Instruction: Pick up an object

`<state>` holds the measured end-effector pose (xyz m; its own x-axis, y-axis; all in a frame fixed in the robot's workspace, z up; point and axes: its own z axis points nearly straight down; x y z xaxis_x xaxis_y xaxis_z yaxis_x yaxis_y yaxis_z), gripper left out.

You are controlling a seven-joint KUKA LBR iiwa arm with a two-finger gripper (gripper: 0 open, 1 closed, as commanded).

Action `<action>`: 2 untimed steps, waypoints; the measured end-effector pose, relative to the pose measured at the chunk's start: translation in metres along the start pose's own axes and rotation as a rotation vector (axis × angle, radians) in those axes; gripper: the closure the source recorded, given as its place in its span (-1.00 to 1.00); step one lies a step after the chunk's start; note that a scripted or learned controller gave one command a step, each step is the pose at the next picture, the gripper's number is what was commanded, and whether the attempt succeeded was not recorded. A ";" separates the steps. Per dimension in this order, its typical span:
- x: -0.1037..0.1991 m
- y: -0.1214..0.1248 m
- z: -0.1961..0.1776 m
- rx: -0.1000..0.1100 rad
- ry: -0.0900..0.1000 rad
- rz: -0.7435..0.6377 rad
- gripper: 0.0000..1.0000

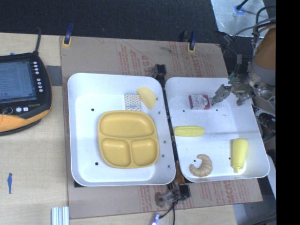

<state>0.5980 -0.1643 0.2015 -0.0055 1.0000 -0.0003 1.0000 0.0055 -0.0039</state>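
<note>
- The gripper (230, 93) hangs over the right bin (243, 125), fingers spread and grasping nothing.
- A small red packet (198, 101) lies just beside one fingertip.
- Corn cob (189, 131), croissant (201, 165) and yellow bottle (238, 154) lie nearer the front.

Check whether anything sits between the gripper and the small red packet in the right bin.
Nothing visible does. The gripper hangs just right of the red packet, with bare bin floor between them. The corn cob, croissant and yellow bottle lie nearer the camera, off that line.
</note>
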 end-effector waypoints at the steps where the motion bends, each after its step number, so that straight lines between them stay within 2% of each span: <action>1: 0.053 -0.035 0.111 0.002 0.000 -0.001 -1.00; 2: 0.059 -0.056 0.110 0.001 0.000 0.000 -1.00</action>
<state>0.5409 -0.1052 0.0914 -0.0051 1.0000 -0.0007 1.0000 0.0051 -0.0053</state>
